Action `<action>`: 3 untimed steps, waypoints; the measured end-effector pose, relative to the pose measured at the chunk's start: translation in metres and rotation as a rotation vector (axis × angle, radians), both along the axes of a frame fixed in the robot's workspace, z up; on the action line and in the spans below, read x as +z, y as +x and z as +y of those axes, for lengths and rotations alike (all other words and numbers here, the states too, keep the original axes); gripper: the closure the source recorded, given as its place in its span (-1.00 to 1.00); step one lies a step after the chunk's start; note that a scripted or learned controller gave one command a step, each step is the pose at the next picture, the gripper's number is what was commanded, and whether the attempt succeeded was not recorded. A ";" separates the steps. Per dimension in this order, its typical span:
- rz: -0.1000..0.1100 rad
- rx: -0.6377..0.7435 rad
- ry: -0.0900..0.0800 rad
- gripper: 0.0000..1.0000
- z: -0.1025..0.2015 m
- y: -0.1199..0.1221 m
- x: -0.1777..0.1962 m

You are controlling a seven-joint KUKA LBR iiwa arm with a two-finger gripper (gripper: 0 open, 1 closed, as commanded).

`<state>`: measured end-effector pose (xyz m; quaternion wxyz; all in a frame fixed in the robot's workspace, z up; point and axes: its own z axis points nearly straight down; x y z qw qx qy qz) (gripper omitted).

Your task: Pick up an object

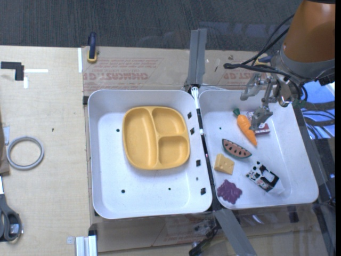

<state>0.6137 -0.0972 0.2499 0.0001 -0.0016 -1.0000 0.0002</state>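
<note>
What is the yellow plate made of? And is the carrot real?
The yellow plate looks like matte plastic: one even colour, smooth moulded dividers, rounded corners. The carrot seems a toy, likely plastic or rubber, with flat uniform orange and a stubby shape. The picture is too small to be certain.

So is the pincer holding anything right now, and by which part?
Cannot be told: the pincer hangs just over the orange toy carrot in the right white bin, its tips unclear.

red mirrored print on the cardboard sheet (128,68) behind the bins, letters not legible
</note>
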 end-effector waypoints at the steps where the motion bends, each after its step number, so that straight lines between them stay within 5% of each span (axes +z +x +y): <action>1: -0.001 -0.101 0.000 -1.00 -0.060 -0.002 -0.011; 2: -0.002 -0.204 0.000 -1.00 -0.052 0.018 -0.129; 3: -0.001 -0.534 0.000 -1.00 -0.049 0.016 -0.159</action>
